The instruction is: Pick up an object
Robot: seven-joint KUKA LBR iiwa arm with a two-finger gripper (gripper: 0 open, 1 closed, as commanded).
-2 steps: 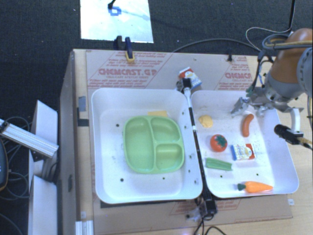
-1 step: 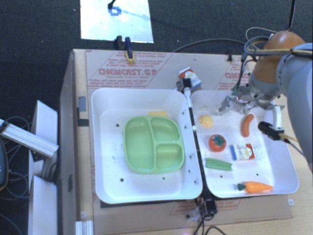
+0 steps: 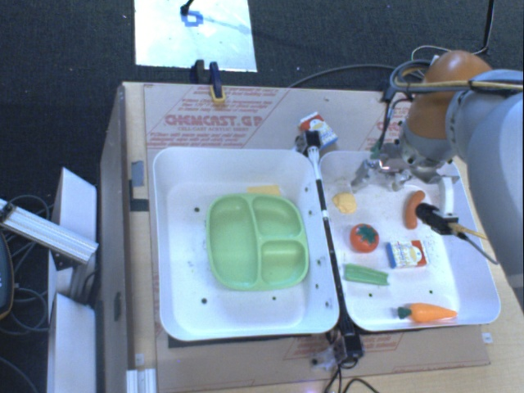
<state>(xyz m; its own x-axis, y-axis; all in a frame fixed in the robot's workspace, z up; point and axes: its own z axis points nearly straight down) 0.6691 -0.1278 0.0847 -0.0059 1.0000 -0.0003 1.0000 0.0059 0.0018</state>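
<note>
My bench point(image 3: 205, 113) carries two white bins: a green tray point(image 3: 256, 241) fills the left, toys crowd the right bin point(image 3: 479, 289). Gripper point(image 3: 385, 173) hovers at its far rim; grip state I cannot tell.

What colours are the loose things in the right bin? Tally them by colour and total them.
Orange or red: 3, the sausage, tomato and carrot
Yellow: 1, a small lump
Green: 1, a flat stick
Blue and white: 1, a small carton
Total: 6
</note>
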